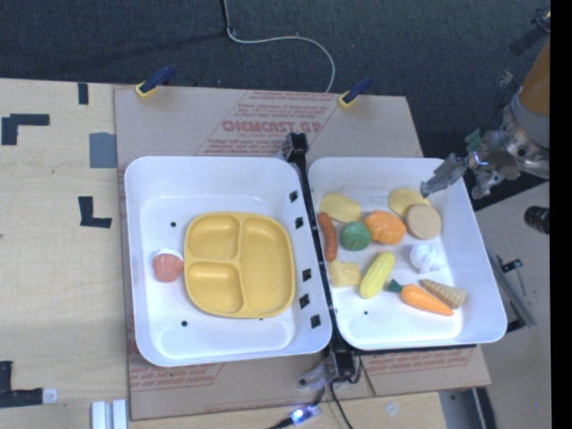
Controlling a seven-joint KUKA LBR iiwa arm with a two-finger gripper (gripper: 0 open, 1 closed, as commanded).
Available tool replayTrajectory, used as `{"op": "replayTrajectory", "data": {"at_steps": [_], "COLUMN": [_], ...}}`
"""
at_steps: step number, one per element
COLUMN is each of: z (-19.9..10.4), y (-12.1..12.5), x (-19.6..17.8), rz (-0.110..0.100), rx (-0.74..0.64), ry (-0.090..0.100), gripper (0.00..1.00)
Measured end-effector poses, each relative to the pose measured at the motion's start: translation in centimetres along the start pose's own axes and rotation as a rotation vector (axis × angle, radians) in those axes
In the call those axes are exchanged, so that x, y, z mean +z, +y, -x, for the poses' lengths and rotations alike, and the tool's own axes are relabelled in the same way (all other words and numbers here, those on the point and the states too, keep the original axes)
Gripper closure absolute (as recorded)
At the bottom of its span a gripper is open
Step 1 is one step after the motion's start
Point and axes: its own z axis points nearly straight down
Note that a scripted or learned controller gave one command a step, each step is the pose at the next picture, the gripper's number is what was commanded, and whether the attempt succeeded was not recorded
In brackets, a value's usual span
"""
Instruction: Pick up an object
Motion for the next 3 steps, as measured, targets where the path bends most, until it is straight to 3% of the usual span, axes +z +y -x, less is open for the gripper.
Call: {"op": "replayTrajectory", "data": {"at_steps": [1,2,3], "z": [-4.6,-10.0,-13.9], "y": [-1.3,4.2,-2.1], "x": [19.3,18.7,8.2], "rz": [-0.003,0.004,0.004], "rx": [0.0,-0.006,-0.003], "ry": [-0.001,0.001,0.002], "gripper": [0.0,0.0,0.0]}}
